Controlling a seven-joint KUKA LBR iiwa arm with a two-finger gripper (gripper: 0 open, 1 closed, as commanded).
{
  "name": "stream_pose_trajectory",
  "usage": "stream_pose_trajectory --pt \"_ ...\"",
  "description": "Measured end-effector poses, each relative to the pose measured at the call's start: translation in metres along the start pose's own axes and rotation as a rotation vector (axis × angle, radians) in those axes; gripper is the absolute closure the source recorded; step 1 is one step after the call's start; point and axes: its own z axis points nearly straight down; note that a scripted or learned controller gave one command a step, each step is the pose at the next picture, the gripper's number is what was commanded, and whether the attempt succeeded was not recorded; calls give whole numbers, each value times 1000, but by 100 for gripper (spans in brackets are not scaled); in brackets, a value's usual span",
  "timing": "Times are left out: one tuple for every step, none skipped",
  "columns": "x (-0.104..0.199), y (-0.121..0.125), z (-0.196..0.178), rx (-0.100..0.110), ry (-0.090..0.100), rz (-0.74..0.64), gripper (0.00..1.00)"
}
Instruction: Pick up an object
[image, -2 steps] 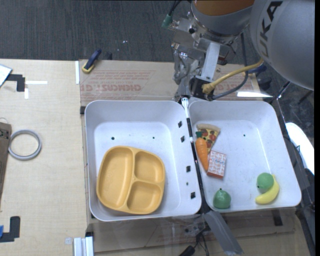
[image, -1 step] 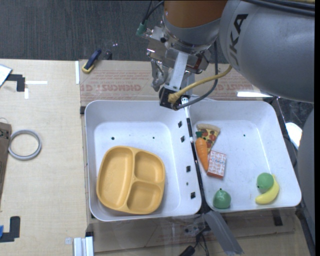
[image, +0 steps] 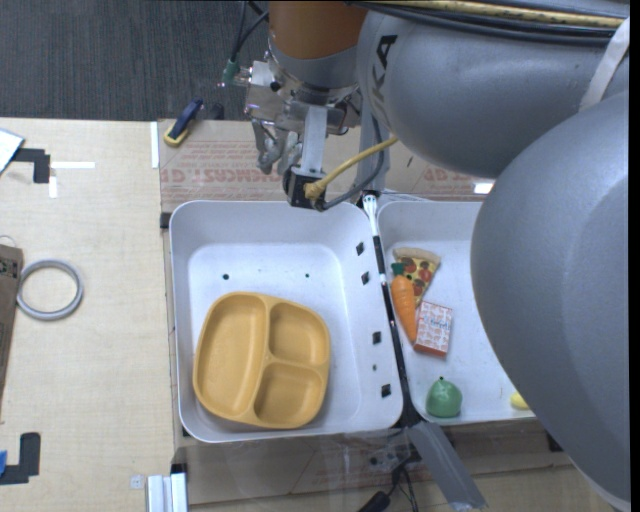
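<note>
The gripper hangs over the far rim of the left shallow white plastic bin, above a strip of brown cardboard with red print. Its fingers seem to stand a little apart with nothing between them, though the view of them is cluttered.

Nearer the camera than the fingers, well apart from them, a mustard-yellow plastic plate with three compartments lies flat in the near half of the left bin.

The other candidates for picking lie to the view's right of the fingers and nearer the camera, in the right shallow white plastic bin. Closest to the fingers is a toy pizza slice with coloured toppings. An orange toy carrot lies touching its near edge, along the bin's left wall. Just beside the carrot is a small red-and-white printed carton. Farther from the fingers, by the near wall, sits a green rounded toy fruit. A small yellow thing, half hidden by the arm, lies beyond it.

On the tabletop, far to the view's left of the fingers, lies a grey ring of tape.
</note>
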Motion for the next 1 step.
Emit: stream_pose_trajectory --pt "-52 -14 -104 0 1 348 100"
